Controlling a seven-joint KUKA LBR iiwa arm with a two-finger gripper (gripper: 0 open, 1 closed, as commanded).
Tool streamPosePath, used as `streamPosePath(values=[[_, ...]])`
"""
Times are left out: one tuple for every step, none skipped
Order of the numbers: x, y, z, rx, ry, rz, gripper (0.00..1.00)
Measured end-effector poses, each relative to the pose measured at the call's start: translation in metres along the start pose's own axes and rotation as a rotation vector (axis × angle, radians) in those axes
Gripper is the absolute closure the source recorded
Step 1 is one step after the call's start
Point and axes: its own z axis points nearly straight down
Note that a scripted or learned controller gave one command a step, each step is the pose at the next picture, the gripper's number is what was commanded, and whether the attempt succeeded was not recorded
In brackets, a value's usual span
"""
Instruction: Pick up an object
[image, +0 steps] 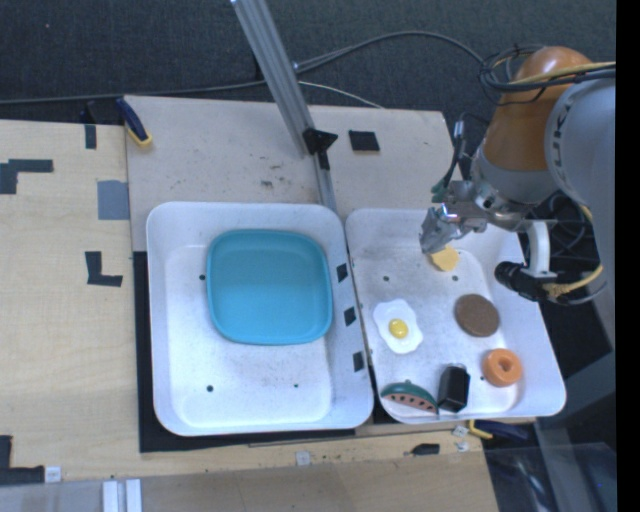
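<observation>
My gripper hangs over the far part of the right bin, directly above a small yellow piece that lies just under its tip. The view from above does not let me judge the finger gap. Further forward in the same bin lie a fried egg toy, a brown round disc, an orange doughnut, a black block and a watermelon slice.
The left bin holds a teal square plate. A slanted metal pole runs from the top down to the gap between the bins. Black cables and a black connector hang off the arm at the right.
</observation>
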Motion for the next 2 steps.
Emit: streamPosePath(values=[[0.047,-0.007,-0.012,0.002,0.001,-0.004,1.00],[0.100,-0.027,-0.007,0.004,0.001,-0.004,1.00]])
